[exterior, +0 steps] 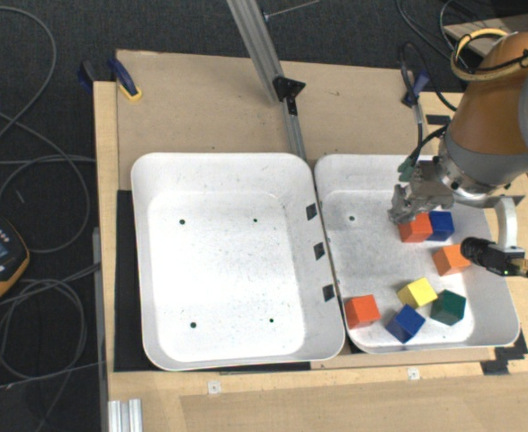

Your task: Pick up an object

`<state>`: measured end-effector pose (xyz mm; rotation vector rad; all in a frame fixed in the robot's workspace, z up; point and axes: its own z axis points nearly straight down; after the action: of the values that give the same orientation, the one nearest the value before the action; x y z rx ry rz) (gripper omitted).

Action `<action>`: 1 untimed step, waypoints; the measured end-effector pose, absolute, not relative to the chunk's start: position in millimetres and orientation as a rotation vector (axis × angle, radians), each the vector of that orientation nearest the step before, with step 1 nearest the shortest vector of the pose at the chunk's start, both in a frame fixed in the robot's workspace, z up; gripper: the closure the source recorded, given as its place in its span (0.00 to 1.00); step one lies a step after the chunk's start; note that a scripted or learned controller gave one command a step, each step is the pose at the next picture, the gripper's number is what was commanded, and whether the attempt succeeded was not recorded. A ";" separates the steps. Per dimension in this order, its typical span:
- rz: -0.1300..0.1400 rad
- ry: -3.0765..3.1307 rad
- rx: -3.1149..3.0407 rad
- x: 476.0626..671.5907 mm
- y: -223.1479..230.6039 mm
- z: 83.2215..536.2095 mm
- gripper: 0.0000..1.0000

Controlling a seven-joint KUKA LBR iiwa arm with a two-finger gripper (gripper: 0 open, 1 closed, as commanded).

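Bins: left bin [219,268] and right bin [371,259] both white with fine dark speckling. Blocks in right bin: red-orange block [416,229] and blue block [441,224] at far side; orange block [451,259] to right; yellow block [417,292], green block [448,307], second blue block [405,323], orange-red block [363,310] along near edge. Arm [493,106] grey, orange band. Bench [201,106] tan.

I'm working in a robotics lab — loose cables [30,268] trail over dark carpet [48,79], clamps [125,79] pin the plywood bench [201,106].
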<state>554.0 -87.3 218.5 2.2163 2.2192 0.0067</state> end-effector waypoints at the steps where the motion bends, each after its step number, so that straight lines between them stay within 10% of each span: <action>1: 0.008 2.219 2.215 555.6 -87.1 272.8 1.00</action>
<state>555.6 -87.1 272.8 2.2148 2.2193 0.0076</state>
